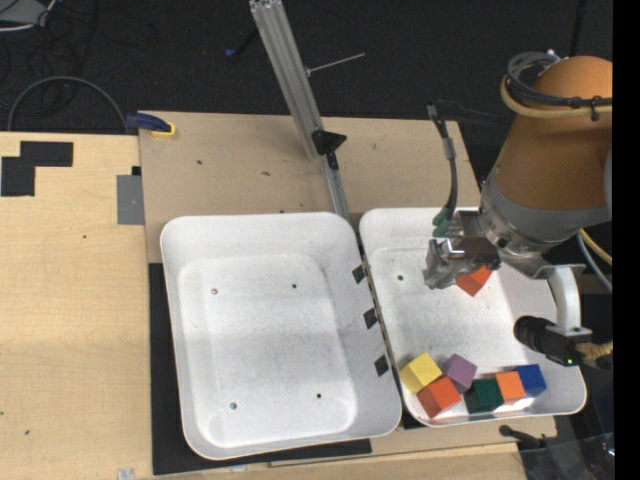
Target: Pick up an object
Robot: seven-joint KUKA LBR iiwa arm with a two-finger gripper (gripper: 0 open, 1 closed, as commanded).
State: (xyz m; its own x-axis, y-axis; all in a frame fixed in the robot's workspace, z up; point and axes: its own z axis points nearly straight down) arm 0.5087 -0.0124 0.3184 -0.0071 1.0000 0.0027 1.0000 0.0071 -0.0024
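Your grey-and-orange arm (548, 148) hangs over the right shallow white bin (400, 243), its gripper (455, 265) closed on a small orange-red block (474, 280), above the coloured blocks (470, 383) clustered at the bin's near edge.

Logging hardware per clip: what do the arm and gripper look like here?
A bulky arm with an orange band above a grey wrist section, with grey cable loops on top. The gripper is small, silvery metal, with a thin dark cable running up from it.

Bright overhead light, soft shadows, slight blur.
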